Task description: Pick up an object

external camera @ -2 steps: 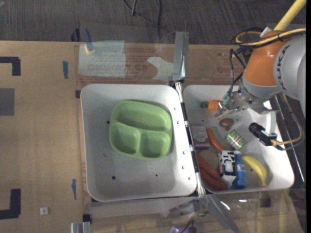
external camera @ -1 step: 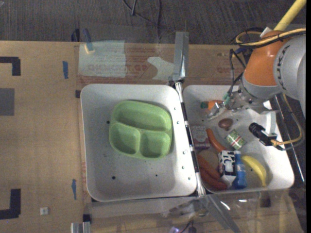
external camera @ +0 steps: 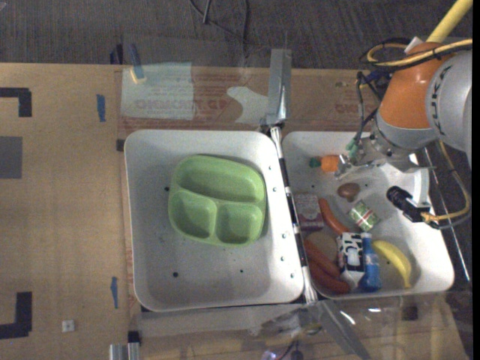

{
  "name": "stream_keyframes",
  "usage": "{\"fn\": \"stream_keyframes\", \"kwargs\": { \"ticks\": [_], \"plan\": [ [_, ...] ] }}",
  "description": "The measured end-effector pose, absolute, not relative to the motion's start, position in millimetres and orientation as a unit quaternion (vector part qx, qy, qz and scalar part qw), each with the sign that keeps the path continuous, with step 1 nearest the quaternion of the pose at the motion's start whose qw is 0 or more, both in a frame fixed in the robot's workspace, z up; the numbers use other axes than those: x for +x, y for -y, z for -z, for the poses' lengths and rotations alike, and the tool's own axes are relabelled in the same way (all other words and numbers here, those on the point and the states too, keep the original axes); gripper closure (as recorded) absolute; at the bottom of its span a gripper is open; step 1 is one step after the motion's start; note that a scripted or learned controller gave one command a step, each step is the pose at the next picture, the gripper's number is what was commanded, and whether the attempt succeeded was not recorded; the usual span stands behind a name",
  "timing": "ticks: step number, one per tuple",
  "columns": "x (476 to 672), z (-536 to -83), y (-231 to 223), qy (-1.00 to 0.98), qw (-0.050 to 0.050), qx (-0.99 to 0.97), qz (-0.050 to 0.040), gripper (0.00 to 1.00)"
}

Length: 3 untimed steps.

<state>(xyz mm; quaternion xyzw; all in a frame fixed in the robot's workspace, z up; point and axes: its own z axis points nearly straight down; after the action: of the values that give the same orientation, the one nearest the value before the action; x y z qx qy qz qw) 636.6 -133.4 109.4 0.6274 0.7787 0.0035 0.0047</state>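
Observation:
The right bin (external camera: 442, 276) holds several small items: an orange piece (external camera: 328, 163), a brown oval lump (external camera: 347, 191), a green and red can (external camera: 364, 216), a pinkish packet (external camera: 307, 207), red sausages (external camera: 327, 270), a black-and-white carton (external camera: 350, 250), a blue carton (external camera: 370, 272) and a banana (external camera: 396, 262). My gripper (external camera: 351, 167) hangs low over the bin's far part, just right of the orange piece and just above the brown lump. The wrist with its orange band (external camera: 409, 100) covers much of it from above.
The left bin (external camera: 146, 276) carries a green divided plate (external camera: 217, 199). A metal divider (external camera: 279, 88) runs between the bins at the back. Cables (external camera: 439, 216) and a black connector (external camera: 403, 201) hang over the right bin's right side.

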Motion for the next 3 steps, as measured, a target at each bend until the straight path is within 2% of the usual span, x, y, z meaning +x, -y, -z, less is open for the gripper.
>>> {"fn": "stream_keyframes", "kwargs": {
  "ticks": [1,2,3],
  "plan": [
    [611.7,-163.5,110.4,-0.781,0.001,0.625,-0.0008,1.00],
    [625.9,-210.6,152.7,-0.759,0.002,0.651,-0.0006,1.00],
    [625.9,-210.3,152.5,-0.760,0.002,0.650,-0.0005,0.00]
  ]
}}
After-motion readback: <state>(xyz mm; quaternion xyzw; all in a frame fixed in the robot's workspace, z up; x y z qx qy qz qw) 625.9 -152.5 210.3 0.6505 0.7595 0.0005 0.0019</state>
